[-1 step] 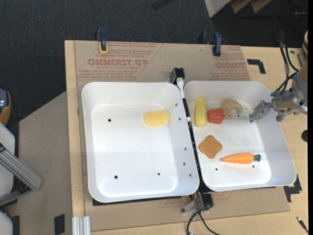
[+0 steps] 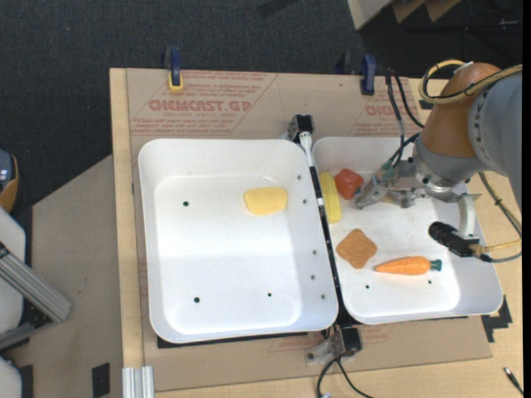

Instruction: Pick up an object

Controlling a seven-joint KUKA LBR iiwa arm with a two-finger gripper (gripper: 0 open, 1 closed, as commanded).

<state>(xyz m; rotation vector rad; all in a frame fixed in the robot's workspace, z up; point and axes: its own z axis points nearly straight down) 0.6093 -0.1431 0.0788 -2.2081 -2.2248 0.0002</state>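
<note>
**Arm low over the right bin, nothing lifted yet**

Nearest the camera in the right bin [image 2: 473, 301] lies one carrot [image 2: 404, 265], orange with a green tip, on its side and flat on the floor. Just beyond it to the left sits one brown cookie-like piece [image 2: 357, 248], close to the carrot but apart from it. Further back, one yellow corn-like piece [image 2: 332, 198] lies along the divider wall, and one red object [image 2: 348, 182] rests just beside it. In the left bin [image 2: 166, 247] there is a single pale yellow object [image 2: 265, 201], alone and well apart from the rest. That makes five loose things: four on the right, one on the left.

The gripper [image 2: 388, 189] hangs low over the back of the right bin, near the red object and to its right. The view is too cluttered there to tell if the claw is spread or clenched, and nothing shows between its tips.

The step looks like the approach to a grasp, with the red object the likeliest target. The next move calls for centring over that piece and closing on it without pushing it against the corn.
</note>
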